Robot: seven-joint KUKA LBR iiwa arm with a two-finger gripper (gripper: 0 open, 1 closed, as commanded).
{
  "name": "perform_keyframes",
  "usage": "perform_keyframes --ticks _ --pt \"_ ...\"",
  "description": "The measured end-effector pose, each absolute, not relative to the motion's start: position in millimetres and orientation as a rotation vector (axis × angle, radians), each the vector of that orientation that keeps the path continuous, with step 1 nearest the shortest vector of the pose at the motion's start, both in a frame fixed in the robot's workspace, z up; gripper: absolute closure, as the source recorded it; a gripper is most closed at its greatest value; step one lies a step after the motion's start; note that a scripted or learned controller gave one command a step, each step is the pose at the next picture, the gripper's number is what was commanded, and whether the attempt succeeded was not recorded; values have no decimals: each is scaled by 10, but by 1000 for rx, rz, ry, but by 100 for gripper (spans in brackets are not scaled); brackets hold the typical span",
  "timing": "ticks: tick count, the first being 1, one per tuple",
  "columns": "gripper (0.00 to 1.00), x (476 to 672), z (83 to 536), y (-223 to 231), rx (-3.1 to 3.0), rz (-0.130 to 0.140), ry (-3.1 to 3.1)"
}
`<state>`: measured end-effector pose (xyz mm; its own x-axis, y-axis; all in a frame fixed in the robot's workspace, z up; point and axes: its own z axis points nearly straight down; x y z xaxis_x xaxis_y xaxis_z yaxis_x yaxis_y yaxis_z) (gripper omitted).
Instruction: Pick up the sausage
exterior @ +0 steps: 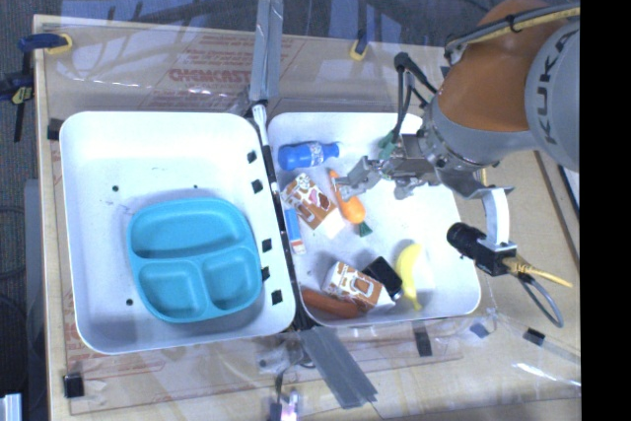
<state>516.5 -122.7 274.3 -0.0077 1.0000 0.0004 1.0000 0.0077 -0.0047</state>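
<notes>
Camera view is looking down on the counter (99,44), where the end effector (367,171) is hovering over the right bin (444,286), its fingers spreading a little with nothing between them. The sausage (330,304) is lying well below the end effector in the picture, against the bin's near wall, partly tucked under a small brown carton (353,284). Just beside the end effector, a carrot (349,203) and another carton (312,201) are resting (the two are touching). A blue bottle (304,155) is lying to its left, near the divider. A banana (408,273) is sitting below it, right of the sausage. Far to its left, a blue tray (193,257) is occupying the left bin (89,143).
</notes>
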Motion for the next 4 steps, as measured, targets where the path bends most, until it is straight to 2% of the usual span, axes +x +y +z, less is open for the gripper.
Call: perform_keyframes --ticks 1,2,3,4 --pt "0 4763 1319 -1110 -2059 3 -2369" --pt "0 4774 2238 -762 -2080 0 -2354" --pt "0 4825 1275 -1057 -2177 -10 -2308" --pt "100 4823 1353 -1024 -2159 -8 -2313"
